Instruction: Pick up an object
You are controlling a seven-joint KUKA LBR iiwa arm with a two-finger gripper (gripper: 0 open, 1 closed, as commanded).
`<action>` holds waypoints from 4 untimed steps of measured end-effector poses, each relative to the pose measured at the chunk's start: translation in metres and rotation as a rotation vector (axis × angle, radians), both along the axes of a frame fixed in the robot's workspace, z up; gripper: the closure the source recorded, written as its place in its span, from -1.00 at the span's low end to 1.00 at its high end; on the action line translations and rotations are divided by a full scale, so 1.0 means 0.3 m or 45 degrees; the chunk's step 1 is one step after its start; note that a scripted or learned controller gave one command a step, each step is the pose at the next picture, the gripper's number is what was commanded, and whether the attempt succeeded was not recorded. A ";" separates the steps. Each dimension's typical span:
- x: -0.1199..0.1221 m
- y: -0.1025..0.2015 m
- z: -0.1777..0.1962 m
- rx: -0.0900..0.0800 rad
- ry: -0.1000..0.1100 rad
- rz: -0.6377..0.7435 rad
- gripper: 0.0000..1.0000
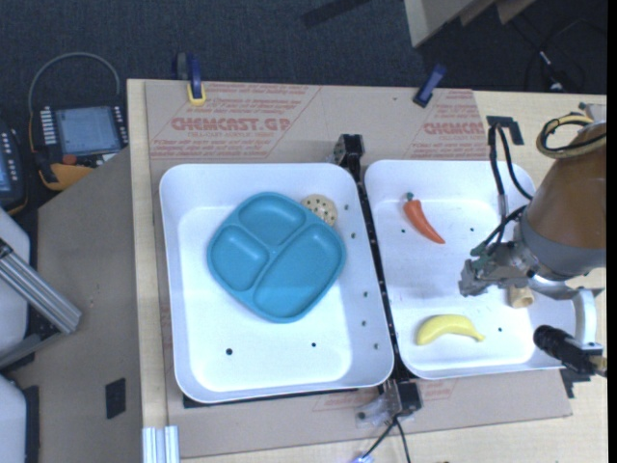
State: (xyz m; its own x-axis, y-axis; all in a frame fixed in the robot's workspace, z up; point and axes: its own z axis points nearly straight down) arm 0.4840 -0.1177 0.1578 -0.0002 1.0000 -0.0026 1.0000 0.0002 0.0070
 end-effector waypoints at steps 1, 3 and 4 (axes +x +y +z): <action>0.006 -0.001 0.173 0.000 -0.001 0.001 1.00; 0.179 0.264 0.225 0.004 0.004 0.007 1.00; 0.266 0.437 0.255 0.005 0.004 0.008 1.00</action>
State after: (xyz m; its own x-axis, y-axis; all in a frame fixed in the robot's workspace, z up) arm 0.5638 0.0135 0.2345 -0.0068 1.0000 0.0012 1.0000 0.0068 0.0043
